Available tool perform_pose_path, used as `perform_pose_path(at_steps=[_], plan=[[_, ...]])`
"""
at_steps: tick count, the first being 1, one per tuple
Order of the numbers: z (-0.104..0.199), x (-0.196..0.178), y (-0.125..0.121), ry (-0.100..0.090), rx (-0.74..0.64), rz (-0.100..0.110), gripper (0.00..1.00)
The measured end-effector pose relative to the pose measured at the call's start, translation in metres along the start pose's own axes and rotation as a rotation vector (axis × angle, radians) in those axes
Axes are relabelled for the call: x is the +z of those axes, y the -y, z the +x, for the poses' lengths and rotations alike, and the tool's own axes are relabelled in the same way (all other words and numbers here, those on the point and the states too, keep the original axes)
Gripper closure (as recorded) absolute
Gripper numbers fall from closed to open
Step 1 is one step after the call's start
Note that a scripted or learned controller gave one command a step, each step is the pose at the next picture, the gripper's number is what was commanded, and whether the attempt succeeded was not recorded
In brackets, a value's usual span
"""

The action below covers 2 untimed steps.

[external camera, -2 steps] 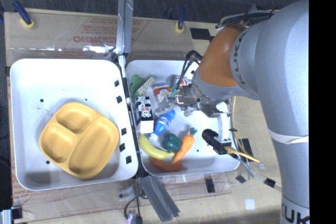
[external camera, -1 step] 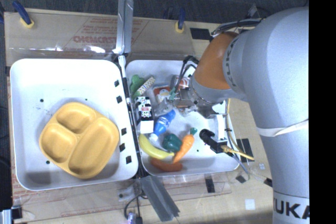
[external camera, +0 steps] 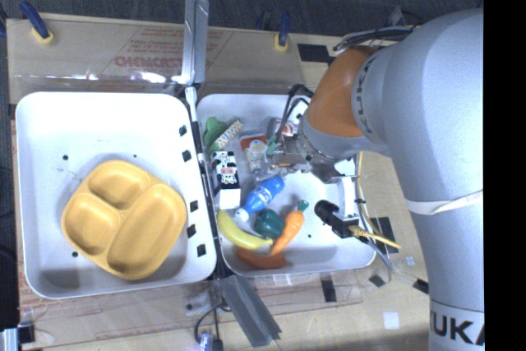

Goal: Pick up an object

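Although the gripper is down inside the right bin, near the middle of its far half, nothing can be seen lifted clear of the pile, so I judge the pick as not yet made. Whether the gripper is spread or closed cannot be told from this angle, since the wrist and orange band cover it. What is left, by my reading, is to close on one item and raise it.

Every likely item lies in the right bin, crowded along its left wall and near edge. The blue bottle lies tilted just below the gripper, smooth plastic with a white cap end. Beside it sits a dark teal lump, rounded and glossy. A curved yellow banana rests toward the near left corner, touching a tapered orange carrot with a green top. A small black-and-white box stands against the left wall, with a soft-looking green piece toward the far left corner.

The left bin holds a matte yellow divided plate with rounded lobes, near its middle.
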State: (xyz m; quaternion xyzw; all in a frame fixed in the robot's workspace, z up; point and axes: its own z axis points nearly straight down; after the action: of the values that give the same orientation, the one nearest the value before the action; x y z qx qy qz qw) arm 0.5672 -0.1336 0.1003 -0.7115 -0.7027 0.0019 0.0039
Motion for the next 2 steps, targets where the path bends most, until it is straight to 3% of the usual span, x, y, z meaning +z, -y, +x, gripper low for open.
perform_pose_path(at_steps=[1,2], plan=[[0.076,-0.124,0.046,0.001,0.117,-0.005,1.0],[0.071,-0.232,0.05,0.003,-0.02,-0.008,1.0]])
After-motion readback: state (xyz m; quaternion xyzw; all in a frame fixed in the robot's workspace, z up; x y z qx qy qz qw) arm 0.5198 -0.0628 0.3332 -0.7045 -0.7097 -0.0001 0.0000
